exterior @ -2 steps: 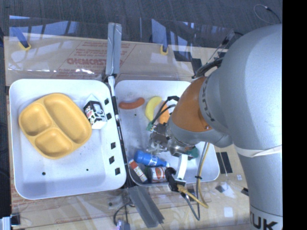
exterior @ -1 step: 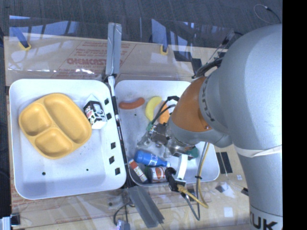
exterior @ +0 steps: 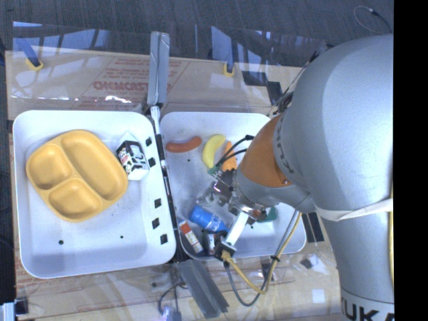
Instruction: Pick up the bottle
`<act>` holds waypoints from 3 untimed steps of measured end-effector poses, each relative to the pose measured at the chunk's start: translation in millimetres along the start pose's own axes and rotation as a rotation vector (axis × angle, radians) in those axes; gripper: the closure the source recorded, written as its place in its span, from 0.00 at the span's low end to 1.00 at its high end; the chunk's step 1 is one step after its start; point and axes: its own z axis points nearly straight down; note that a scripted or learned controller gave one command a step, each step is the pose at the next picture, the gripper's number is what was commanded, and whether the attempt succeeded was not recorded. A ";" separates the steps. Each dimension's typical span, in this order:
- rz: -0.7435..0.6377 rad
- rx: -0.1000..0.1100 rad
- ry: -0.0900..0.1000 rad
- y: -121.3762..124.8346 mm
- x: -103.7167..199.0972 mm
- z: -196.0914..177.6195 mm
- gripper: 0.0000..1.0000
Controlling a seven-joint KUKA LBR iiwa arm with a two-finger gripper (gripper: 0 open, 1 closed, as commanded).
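1. The big grey robot arm (exterior: 341,146) with its orange band fills the side to the right of the right-hand shallow white plastic bin (exterior: 281,243) and bends down over that bin's middle.
2. The left-hand shallow white plastic bin (exterior: 80,243) sits on the worktop just beside the right-hand bin, their walls meeting under a grey bar.
3. A yellow three-compartment plastic plate (exterior: 75,172) lies flat in the left-hand bin, far from the right-hand bin.
4. A small black-and-white printed carton (exterior: 132,156) stands tilted just beside that plate, on the side nearer the right-hand bin.
5. The blue plastic bottle (exterior: 206,219) lies on its side in the right-hand bin, near the bin's front-left corner, with small red and dark items just beside it.
6. The claw (exterior: 224,192) hangs low inside the right-hand bin, just above and beside the bottle; I cannot tell how it is set, and nothing visibly sits in it.
7. A yellow banana-like piece (exterior: 212,149) lies near the right-hand bin's back wall.
8. A reddish-brown sausage-shaped toy (exterior: 183,144) lies just left of that piece.
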 end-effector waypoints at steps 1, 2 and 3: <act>-0.006 0.003 0.001 -0.1 0.5 -9.3 1.00; 0.050 0.003 0.001 -47.1 38.8 -143.2 1.00; 0.050 0.004 0.000 -47.1 38.4 -142.8 0.00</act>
